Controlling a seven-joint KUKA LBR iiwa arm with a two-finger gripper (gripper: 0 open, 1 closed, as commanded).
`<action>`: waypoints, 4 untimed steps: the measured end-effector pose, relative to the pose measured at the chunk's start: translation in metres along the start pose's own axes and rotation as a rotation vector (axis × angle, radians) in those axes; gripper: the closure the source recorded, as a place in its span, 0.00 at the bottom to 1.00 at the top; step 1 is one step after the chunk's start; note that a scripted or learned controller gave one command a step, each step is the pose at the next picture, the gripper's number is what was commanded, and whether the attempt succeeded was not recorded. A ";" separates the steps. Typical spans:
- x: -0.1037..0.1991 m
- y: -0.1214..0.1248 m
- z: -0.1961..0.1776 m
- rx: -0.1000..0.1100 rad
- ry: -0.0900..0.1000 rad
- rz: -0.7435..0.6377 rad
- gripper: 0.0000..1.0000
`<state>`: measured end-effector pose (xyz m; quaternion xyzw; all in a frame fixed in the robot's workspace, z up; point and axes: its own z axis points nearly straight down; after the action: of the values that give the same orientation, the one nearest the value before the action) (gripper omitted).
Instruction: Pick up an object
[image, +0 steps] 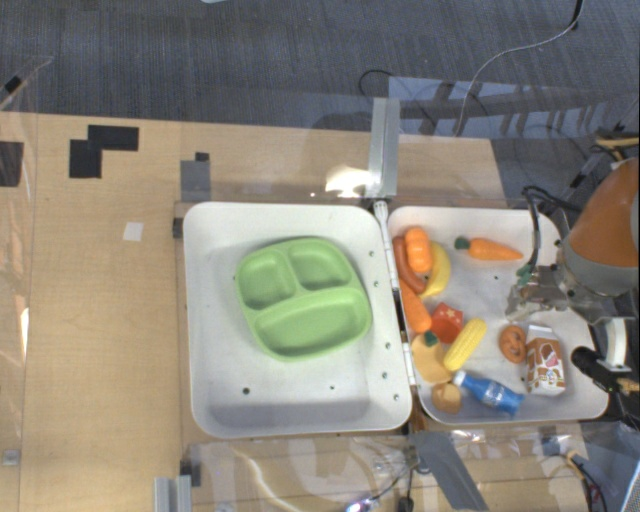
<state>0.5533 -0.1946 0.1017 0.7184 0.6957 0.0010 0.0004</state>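
1. Camera view looks down at a slant on a wooden bench (90, 330) with two shallow white bins side by side, a metal bracket (384, 150) standing at the seam behind them.
2. The left bin (215, 400) holds a green divided plate (302, 296), smooth plastic with rounded corners and three compartments, lying flat near the bin's middle.
3. The right bin (480, 225) is crowded with toy food. Along its left wall lie a long red-orange piece (406, 270), a small orange piece (417, 247) and a curved yellow banana (438, 270), all touching or overlapping.
4. An orange carrot with a green top (488, 250) lies apart near the back wall.
5. Lower down sit a red pepper (447, 322), a knobbly yellow corn cob (464, 343), a yellow pear-like piece (431, 360), a blue bottle (490, 392) and a small brown piece (446, 398), packed close together.
6. Toward the right wall lie a round orange piece (512, 343) and, just beside it, a small printed carton (545, 365).
7. The grey arm with its orange band (608, 225) reaches in from the right; its gripper (535, 295) hangs over the right bin just above the round orange piece and the carton, with cables trailing behind it.
8. I cannot tell whether the jaws are released or clenched; nothing is visibly between them.
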 end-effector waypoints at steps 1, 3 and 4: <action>0.000 0.000 0.000 0.000 0.000 0.000 0.00; 0.025 0.113 0.010 0.029 0.009 0.111 1.00; 0.077 0.115 -0.076 -0.002 -0.001 -0.206 1.00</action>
<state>0.6709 -0.1212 0.1783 0.6430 0.7659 0.0013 0.0018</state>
